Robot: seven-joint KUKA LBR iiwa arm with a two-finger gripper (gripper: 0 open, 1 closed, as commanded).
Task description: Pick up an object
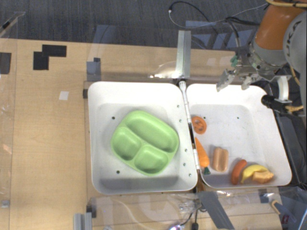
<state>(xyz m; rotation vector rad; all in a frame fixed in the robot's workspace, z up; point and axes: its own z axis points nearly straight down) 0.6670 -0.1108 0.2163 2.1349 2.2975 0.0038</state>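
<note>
the bench (48, 143) under me is pale wood, with two shallow white bins set side by side on it. the left bin (103, 104) carries a green divided plate (145, 142), three compartments, lying a bit skewed near the bin's middle. the right bin (240, 114) has the smaller pieces gathered toward its near edge and its left wall. my arm (280, 25) comes in from the right, its orange band up at the top corner, and my gripper (236, 82) hangs over the far rim of the right bin with its two fingers spread apart and nothing between them, well apart from every piece below. a carrot (201, 153) lies along the left wall, and just beside it is a tan sausage-like piece (220, 158). in the near right corner a red piece (238, 171) touches a yellow banana (253, 171) and a bread-coloured lump (264, 177). smallest, an orange slice (198, 124) sits near the left wall, farther back.
</note>
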